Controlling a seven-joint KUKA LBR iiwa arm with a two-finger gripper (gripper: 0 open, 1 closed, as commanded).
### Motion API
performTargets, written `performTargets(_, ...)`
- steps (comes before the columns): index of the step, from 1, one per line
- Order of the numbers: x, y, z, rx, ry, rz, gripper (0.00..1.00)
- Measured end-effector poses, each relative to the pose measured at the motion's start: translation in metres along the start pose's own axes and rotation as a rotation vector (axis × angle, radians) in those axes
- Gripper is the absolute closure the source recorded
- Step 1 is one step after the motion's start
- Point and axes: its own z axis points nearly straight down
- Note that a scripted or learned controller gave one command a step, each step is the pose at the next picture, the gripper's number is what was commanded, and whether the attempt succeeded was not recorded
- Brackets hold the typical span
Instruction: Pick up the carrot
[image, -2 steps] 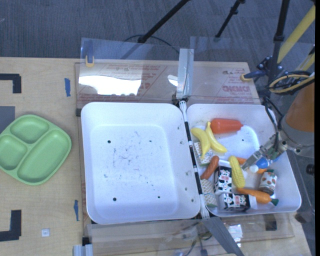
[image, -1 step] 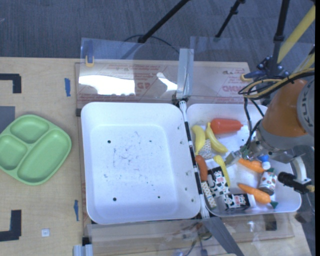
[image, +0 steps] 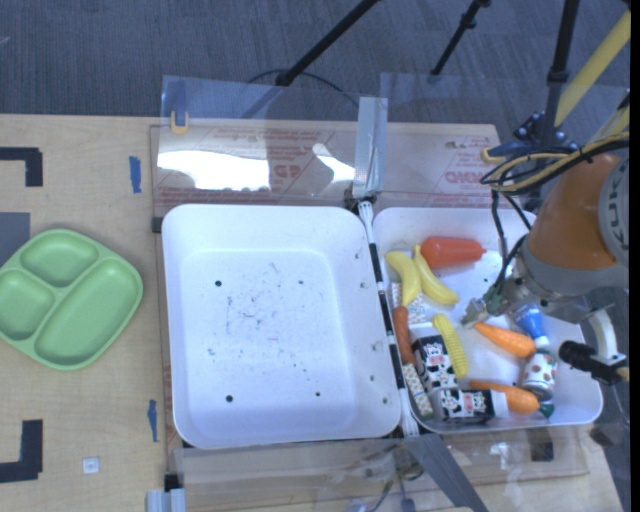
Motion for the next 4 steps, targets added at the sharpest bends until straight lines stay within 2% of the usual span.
performTargets(1, 0.059, 0.032, -0.119, 0.007, 0.006, -0.024, 1.00)
performTargets(2, 0.059, 0.032, -0.119, 0.007, 0.006, -0.023, 0.00)
performTargets(3, 0.021, -0.032, -0.070, 0.009, 0.007, -0.079, 0.00)
performTargets(4, -0.007, -0.070, -0.003, 0.005, 0.005, -0.112, 0.00)
